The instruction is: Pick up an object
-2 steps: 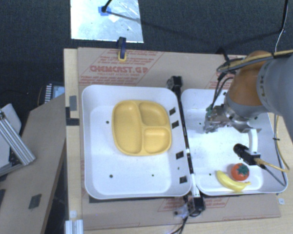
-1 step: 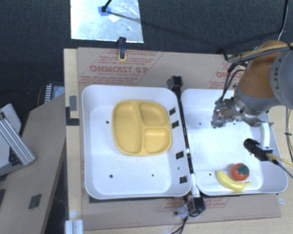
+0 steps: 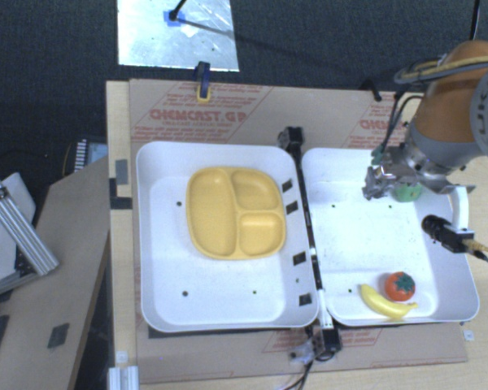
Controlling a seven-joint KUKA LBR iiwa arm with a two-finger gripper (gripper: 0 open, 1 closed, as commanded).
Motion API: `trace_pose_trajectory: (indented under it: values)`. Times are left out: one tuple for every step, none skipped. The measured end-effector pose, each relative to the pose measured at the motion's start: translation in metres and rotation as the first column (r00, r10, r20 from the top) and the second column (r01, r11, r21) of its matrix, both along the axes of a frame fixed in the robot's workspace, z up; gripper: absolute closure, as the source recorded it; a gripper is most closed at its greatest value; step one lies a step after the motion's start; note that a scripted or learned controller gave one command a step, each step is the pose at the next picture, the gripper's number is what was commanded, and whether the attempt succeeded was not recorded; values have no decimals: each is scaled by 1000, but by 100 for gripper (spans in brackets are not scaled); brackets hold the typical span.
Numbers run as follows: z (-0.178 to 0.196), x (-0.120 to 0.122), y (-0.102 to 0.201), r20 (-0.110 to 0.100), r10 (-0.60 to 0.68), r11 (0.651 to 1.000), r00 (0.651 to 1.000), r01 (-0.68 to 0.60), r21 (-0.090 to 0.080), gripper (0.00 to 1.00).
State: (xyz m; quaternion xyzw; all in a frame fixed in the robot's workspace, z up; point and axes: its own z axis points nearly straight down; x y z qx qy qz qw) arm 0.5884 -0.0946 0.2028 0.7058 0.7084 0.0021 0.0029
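Observation:
My gripper [image 3: 377,184] hangs over the back of the right bin [image 3: 350,242], under the grey and orange arm. A small green object [image 3: 407,192] lies right beside it on its right, partly hidden by the wrist; whether the two touch is unclear. At the bin's front right sit a red tomato [image 3: 399,285] and, against it, a yellow banana [image 3: 385,301]. Both are far from the gripper.
A yellow divided plate [image 3: 234,212] lies in the middle of the left bin [image 3: 159,242]. A black divider strip [image 3: 302,218] runs between the bins. A black cable fitting [image 3: 444,232] sticks out by the right bin's right wall.

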Motion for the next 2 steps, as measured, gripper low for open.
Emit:
trace_pose_trajectory:
  values:
    - [10,-15,61,-5,7,1000,1000,-7,4,100]
    - [4,-29,107,-7,5,1000,1000,-5,3,100]
